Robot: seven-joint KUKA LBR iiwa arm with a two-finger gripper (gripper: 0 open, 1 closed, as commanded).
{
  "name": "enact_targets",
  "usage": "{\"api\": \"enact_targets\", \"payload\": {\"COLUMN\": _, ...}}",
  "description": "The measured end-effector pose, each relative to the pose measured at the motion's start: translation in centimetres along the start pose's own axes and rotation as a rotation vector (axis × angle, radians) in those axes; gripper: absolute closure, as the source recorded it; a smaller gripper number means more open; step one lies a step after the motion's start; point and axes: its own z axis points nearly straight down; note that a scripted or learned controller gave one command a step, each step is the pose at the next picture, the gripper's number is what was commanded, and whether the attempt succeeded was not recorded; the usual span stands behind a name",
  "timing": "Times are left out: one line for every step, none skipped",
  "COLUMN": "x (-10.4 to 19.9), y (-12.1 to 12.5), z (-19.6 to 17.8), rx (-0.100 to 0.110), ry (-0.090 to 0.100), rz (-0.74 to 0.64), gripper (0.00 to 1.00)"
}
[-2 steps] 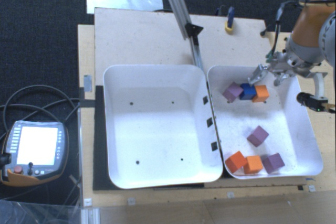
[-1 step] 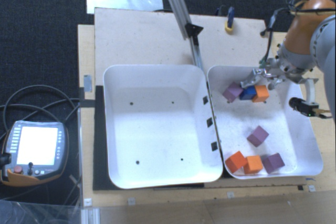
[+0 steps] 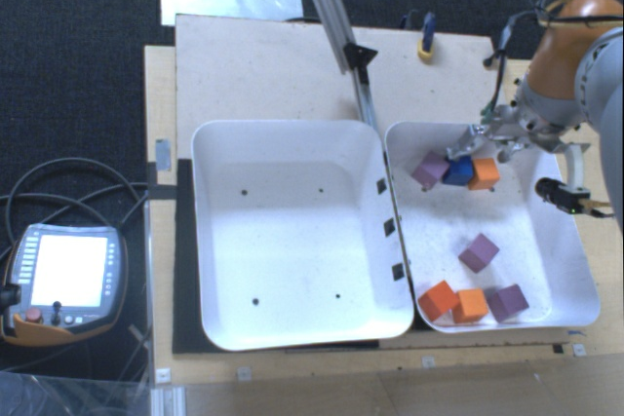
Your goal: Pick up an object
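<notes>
Three blocks, purple (image 3: 429, 170), blue (image 3: 458, 173) and orange (image 3: 484, 173), cluster at the right bin's (image 3: 575, 258) upper part. The tool (image 3: 466, 149) hangs just above the blue one; whether it is wide or narrow I cannot tell.

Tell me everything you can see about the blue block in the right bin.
The blue block is a small, solid-coloured cube, matte like foam or painted wood. It sits toward the far end of the right bin, wedged between a purple block on its left and an orange block on its right, apparently touching both. The gripper hangs right over it and hides its top edge; whether it is gripped cannot be told.
</notes>
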Motion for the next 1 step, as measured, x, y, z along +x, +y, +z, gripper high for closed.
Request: {"api": "enact_targets", "payload": {"x": 0.03, "y": 0.17, "z": -1.10, "rx": -0.005, "ry": 0.000, "rz": -0.004, "gripper": 1.00}}
